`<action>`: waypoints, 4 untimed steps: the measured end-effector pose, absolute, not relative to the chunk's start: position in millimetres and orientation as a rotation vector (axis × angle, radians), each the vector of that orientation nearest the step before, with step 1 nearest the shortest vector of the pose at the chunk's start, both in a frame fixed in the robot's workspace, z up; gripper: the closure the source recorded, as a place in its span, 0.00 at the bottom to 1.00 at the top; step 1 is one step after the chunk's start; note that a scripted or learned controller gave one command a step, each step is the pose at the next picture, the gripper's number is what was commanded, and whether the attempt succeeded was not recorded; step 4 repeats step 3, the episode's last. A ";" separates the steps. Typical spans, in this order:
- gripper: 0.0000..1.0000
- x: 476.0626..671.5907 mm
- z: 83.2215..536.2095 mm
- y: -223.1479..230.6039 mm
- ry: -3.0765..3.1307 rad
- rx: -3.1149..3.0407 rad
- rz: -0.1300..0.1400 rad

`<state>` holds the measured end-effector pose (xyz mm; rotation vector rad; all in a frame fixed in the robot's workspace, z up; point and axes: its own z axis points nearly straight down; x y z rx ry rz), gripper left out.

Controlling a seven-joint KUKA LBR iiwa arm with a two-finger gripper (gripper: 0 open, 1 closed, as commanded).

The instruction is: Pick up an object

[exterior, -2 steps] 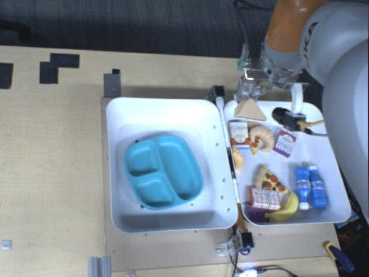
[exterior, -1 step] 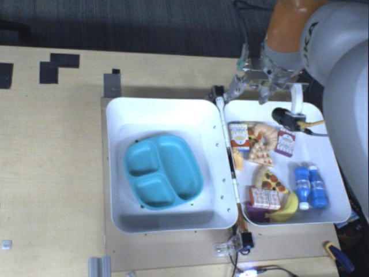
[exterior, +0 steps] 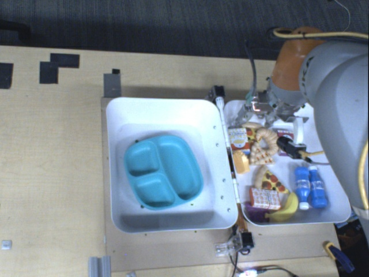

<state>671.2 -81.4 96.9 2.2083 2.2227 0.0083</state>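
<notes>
The end effector hangs over the far end of the right bin, low among the things there. The wrist and the clutter around it hide its tips, so I cannot tell whether it is released or clenched. Nothing can be seen grasped in it.

Just below the end effector in the view lies a braided bread, pale brown and curled. Beside it, toward the left wall of the bin, is a small packet with an orange and white label. A yellow lump sits just past the packet.

Farther from the end effector, toward the near end of the bin, a pizza slice lies flat. A red and white carton touches its lower edge. A banana curves beside the carton, and a purple thing is half tucked under both. Two blue bottles lie side by side to the right of the pizza slice, well apart from the end effector.

To the left of the end effector, across the two bins' touching rims, the left bin holds a blue divided plate lying flat. Both bins rest on a pale wooden tabletop.
</notes>
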 end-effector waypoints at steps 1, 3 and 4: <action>1.00 674.3 111.1 -80.5 2.224 2.196 0.018; 0.00 610.7 93.4 -100.5 2.212 2.206 0.025; 0.00 610.7 93.4 -100.5 2.212 2.206 0.025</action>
